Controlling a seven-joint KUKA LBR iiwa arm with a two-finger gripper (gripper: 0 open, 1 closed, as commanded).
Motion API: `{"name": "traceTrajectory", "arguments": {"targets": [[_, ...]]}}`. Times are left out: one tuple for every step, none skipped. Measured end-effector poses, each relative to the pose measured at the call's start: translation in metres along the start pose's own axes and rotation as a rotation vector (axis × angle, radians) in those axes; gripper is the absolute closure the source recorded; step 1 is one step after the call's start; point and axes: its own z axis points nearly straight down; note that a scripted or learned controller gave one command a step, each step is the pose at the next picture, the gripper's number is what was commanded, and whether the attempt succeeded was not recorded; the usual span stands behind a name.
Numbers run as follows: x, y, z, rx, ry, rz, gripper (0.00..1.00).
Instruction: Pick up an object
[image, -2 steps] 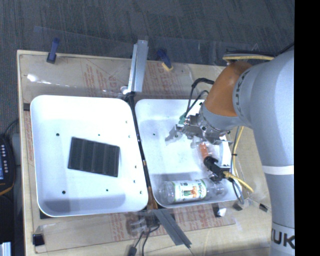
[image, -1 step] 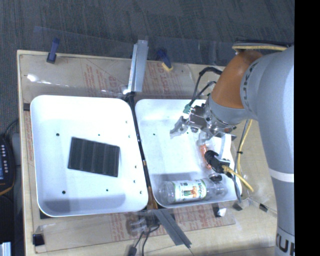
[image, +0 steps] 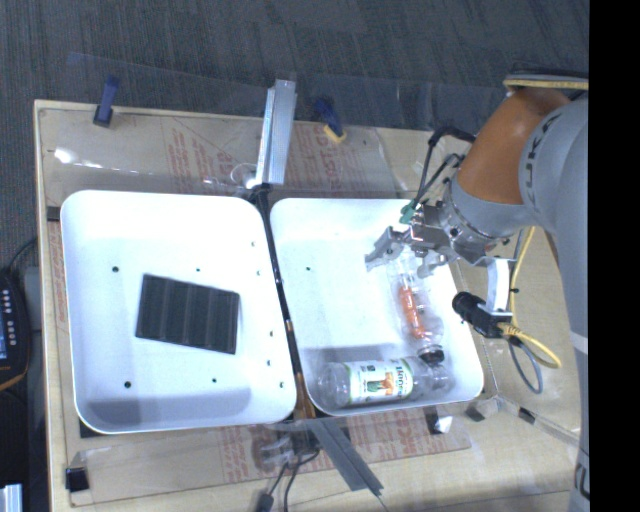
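Note:
My gripper (image: 405, 257) hangs over the back right part of the right bin (image: 320, 250). Its fingers (image: 380, 249) are spread open, with nothing held between them. Just below it lies a slim clear bottle with orange contents (image: 414, 312), its upper end near the fingertips and its dark cap toward the bin's front. Along the front wall of that bin a larger clear bottle with a green and orange label (image: 383, 381) lies on its side. A flat black ribbed rectangle (image: 189, 313) rests in the middle of the left bin (image: 100, 230).
A metal bar (image: 275, 132) rises behind the seam between the bins. Blue clamps (image: 105, 101) sit on the bench's back edge. Yellow and black cables (image: 520, 335) hang just right of the right bin, beside the arm.

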Motion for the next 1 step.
{"name": "traceTrajectory", "arguments": {"targets": [[-0.0116,-0.0197,-0.0209,0.002,0.002,-0.065,0.0]]}}
